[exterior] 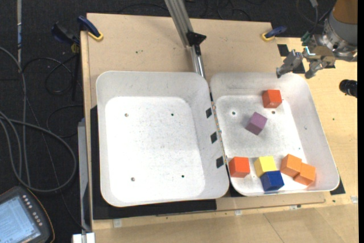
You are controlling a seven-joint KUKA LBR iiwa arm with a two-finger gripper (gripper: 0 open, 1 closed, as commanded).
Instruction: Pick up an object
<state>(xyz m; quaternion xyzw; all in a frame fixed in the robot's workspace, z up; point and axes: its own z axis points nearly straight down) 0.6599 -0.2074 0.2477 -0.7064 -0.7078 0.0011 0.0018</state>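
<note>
The gripper (300, 64) hangs past the far rim of the right bin (318, 122), fingers splayed apart and gripping nothing, with bare wooden bench beneath. Nearest them, inside that smooth white bin, sit an orange block (272, 98) and a purple cube (256, 123). Farther off along the near wall cluster orange, yellow (264, 165) and blue (272, 180) blocks; the left bin (108, 122) lies beyond.
</note>
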